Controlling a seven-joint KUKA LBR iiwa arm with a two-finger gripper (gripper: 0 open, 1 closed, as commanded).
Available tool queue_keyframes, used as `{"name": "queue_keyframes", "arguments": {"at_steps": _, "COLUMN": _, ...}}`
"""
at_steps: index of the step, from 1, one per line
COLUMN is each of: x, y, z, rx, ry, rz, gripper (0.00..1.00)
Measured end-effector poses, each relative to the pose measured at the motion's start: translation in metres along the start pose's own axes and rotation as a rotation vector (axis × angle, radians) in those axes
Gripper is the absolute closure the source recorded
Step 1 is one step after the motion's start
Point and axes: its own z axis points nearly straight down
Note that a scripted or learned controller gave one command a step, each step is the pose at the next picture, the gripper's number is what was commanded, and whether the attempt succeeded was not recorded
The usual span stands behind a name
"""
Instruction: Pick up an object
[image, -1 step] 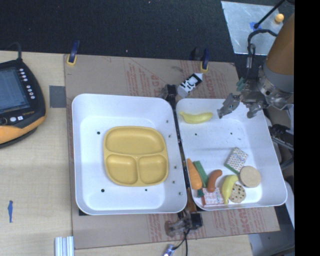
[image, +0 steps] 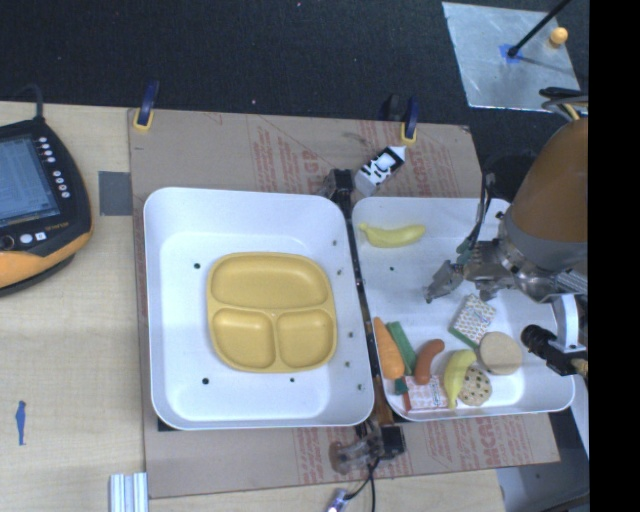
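Wooden benchtop (image: 70, 340) carries a sheet of brown cardboard (image: 250, 150) clamped at its far edge, and on that sheet sit two shallow white bins side by side. Left bin (image: 170, 400) holds a yellow three-compartment plate (image: 272, 309) lying flat near its middle. Right bin (image: 420, 270) holds the toy food: a yellow banana (image: 392, 235) lies alone near the far-left corner, well apart from the rest. Along the near side, an orange carrot (image: 386, 348) lies against the left wall with a green piece (image: 402, 345) just beside it, then a reddish-brown sausage (image: 428, 360), a second yellow banana-like piece (image: 457, 371), a speckled cookie (image: 475, 386) and a tan bun (image: 500, 353) clustered close together. A small red-and-white packet (image: 427, 397) rests at the near rim, and a pale checked packet (image: 472, 319) lies tilted just beyond the bun.

Reaching in from the right, the grey arm with its orange band (image: 556, 190) hangs over the right bin. Its gripper (image: 459, 276) sits above bare bin floor between the far banana and the checked packet, fingers spread apart with nothing between them. A teach pendant (image: 35, 205) rests at the bench's left edge
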Motion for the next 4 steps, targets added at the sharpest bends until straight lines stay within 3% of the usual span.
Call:
{"name": "queue_keyframes", "arguments": {"at_steps": 1, "x": 0.093, "y": 0.064, "z": -0.029, "rx": -0.003, "ry": -0.001, "rz": -0.003, "gripper": 0.00}}
{"name": "queue_keyframes", "arguments": {"at_steps": 2, "x": 0.021, "y": -0.049, "z": -0.088, "rx": -0.004, "ry": 0.000, "rz": 0.003, "gripper": 0.00}}
{"name": "queue_keyframes", "arguments": {"at_steps": 3, "x": 0.035, "y": -0.012, "z": -0.007, "rx": -0.001, "ry": 0.000, "rz": -0.001, "gripper": 0.00}}
{"name": "queue_keyframes", "arguments": {"at_steps": 4, "x": -0.030, "y": 0.052, "z": -0.023, "rx": -0.004, "ry": 0.000, "rz": 0.003, "gripper": 0.00}}
